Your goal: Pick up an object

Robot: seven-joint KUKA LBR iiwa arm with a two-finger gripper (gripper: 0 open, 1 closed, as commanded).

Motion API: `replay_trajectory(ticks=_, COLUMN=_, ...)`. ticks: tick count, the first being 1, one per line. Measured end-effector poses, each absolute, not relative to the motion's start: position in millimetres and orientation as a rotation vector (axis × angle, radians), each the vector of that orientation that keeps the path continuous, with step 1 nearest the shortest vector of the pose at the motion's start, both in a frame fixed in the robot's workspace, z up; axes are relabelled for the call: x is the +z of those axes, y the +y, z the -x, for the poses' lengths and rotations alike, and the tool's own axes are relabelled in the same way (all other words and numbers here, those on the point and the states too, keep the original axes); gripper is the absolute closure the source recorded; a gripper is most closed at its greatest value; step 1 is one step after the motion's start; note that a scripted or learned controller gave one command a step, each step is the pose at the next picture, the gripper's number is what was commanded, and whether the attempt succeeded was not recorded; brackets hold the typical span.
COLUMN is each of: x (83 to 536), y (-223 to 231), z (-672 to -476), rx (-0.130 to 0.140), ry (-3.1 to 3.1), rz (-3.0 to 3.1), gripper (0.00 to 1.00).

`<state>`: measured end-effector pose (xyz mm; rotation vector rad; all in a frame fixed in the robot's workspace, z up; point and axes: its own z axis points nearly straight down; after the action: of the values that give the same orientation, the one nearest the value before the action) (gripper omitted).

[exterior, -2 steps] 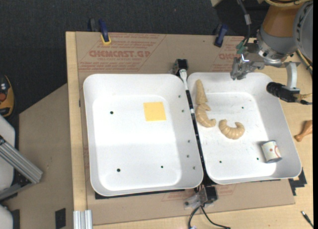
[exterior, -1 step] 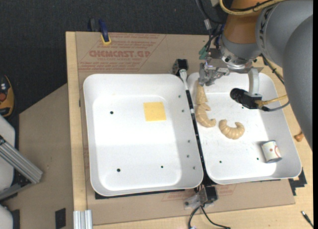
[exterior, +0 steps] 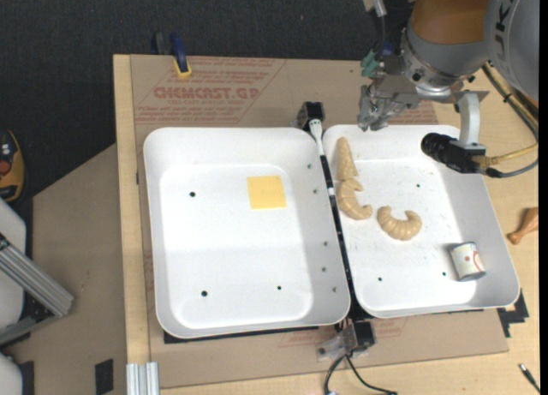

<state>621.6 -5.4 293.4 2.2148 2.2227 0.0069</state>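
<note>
A dark carpeted floor surrounds the worktop (exterior: 128,213), a brown board printed in red with what reads as "CHEMCAST GP" near its far edge. Two shallow white bins sit side by side on it, touching along a black clamped seam in the middle. The left bin (exterior: 171,282) holds a flat yellow square (exterior: 266,192) lying well apart from every wall, with wide bare floor around it. The right bin (exterior: 488,239) holds three pale curved pastry-like pieces: a long one (exterior: 344,160) close to the seam, a second (exterior: 354,200) just below it, touching or nearly so, and a crescent (exterior: 401,224) near the bin's middle. A small white cylinder with a red label (exterior: 467,260) lies near the right wall; its writing is too small to read. The jaws (exterior: 377,115) hang above the right bin's far rim, clear of everything; whether they are spread or pressed together cannot be told
</note>
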Motion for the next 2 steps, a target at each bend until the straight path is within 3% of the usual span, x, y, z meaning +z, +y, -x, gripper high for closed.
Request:
replay_trajectory(ticks=1, x=415, y=46, z=-585.9, rx=0.02, ry=2.224, rz=-2.207, gripper=1.0)
replay_trajectory(ticks=2, x=311, y=112, z=-571.0, rx=-0.01, ry=2.234, rz=-2.219, gripper=1.0)
